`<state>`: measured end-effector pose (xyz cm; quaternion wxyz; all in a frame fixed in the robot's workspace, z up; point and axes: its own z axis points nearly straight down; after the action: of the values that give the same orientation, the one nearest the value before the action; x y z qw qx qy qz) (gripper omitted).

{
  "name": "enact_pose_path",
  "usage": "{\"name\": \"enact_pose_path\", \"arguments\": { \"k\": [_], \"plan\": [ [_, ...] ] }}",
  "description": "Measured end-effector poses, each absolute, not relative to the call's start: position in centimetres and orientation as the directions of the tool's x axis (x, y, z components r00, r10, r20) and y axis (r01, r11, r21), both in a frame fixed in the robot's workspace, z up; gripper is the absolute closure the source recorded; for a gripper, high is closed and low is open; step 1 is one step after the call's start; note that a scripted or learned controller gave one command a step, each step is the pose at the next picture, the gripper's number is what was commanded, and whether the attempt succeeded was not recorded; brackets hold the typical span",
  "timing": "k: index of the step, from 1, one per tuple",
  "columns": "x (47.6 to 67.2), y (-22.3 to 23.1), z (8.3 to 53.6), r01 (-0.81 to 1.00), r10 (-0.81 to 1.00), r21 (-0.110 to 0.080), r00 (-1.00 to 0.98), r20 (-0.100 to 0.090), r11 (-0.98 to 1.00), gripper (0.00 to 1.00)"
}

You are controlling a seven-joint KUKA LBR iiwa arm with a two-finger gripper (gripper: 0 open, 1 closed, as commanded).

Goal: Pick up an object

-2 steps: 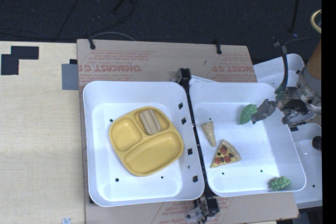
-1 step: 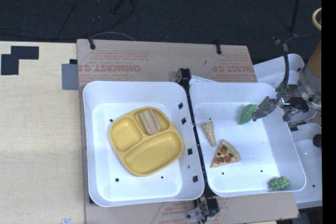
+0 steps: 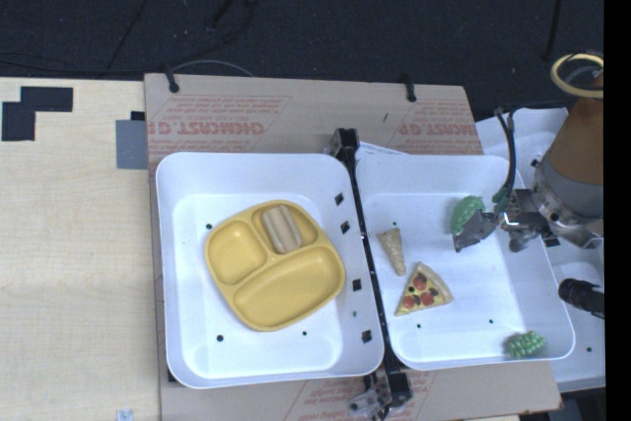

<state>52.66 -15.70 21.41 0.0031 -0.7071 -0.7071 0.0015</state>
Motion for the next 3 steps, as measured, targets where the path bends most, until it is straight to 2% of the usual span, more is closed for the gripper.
{"name": "enact_pose_path", "arguments": {
  "k": [1,2,3],
  "plan": [
    [51.8,-15.2,15.3,1.000,1.000,-0.009,0.000,0.003,0.000,0.00],
    [52.1,-15.0,11.0,1.000,1.000,-0.007,0.000,0.003,0.000,0.00],
    [52.0,-15.1,12.1,1.000,1.000,-0.007,0.005,0.002,-0.005,1.00]
  ]
}}
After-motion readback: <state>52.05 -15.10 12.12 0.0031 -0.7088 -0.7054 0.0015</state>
